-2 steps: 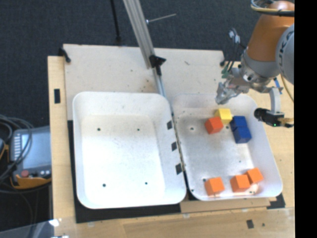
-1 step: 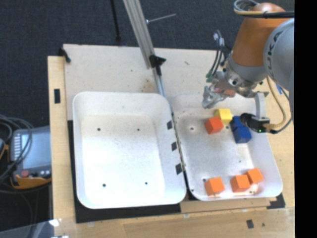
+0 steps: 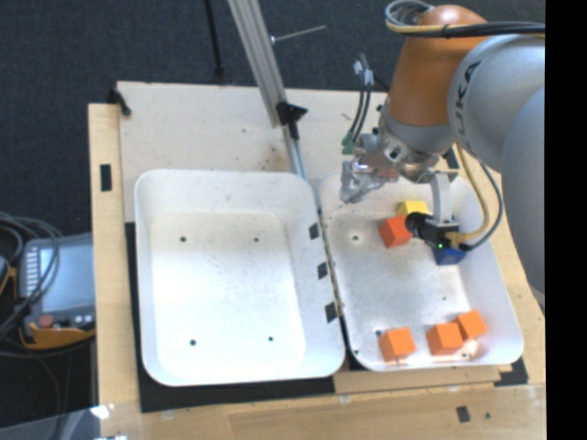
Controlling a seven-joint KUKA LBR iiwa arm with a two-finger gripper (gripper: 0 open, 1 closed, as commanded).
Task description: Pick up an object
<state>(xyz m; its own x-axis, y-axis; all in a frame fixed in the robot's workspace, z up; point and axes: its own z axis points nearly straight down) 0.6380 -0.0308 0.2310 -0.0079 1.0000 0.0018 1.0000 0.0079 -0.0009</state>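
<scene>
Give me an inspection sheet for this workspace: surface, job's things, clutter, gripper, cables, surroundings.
Surface: wooden bench bearing left bin and right bin, side by side.
Job's things: in the right bin, four orange blocks, one near the gripper and three along the near edge; a yellow block and a blue block partly hidden.
Clutter: nothing seen.
Gripper: gripper low over the right bin's far left corner.
Cables: dark cables hanging from the wrist over the bin.
Surroundings: aluminium rail, dark floor, pendant at left.

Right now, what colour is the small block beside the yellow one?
Orange block, clearest in the camera view.
</scene>
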